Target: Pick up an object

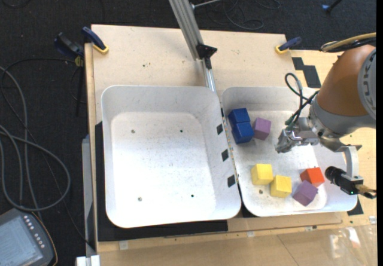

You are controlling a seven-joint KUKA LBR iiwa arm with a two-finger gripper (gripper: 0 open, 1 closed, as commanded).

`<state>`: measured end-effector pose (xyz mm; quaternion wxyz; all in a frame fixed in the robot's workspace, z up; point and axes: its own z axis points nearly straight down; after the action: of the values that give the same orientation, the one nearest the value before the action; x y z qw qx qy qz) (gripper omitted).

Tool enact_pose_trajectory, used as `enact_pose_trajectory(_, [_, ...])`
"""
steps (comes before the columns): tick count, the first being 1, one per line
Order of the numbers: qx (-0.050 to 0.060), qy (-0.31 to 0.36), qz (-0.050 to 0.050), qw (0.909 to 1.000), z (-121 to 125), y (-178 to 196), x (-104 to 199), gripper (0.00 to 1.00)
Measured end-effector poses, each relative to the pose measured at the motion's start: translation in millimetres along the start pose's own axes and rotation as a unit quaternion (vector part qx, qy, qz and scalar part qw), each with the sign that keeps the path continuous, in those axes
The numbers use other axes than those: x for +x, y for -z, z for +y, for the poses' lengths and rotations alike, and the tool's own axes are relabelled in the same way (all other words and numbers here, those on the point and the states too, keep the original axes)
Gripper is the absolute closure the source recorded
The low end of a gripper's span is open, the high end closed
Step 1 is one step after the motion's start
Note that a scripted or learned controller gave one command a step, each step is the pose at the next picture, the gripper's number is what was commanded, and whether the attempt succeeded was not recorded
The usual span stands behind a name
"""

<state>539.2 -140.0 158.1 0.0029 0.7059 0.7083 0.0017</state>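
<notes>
Poised over the right bin (pixel 272 96): gripper (pixel 283 144), finger state impossible to tell. Just left, purple cube (pixel 262 128) beside blue block (pixel 241 125); nearer the front, yellow cubes (pixel 261 174), orange cube (pixel 312 176).

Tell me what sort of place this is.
Likely a robotics lab test bench: two white bins on a clamped board, coloured blocks, loose cables on the floor.

Dark carpeted floor (pixel 42 14) strewn with black cables (pixel 24 133) — a pale wooden bench (pixel 155 49) on it.
</notes>
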Motion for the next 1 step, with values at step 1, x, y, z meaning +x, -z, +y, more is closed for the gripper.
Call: enact_pose_trajectory(1, [0.0,0.0,0.0,1.0,2.4,53.1,-0.3,1.0])
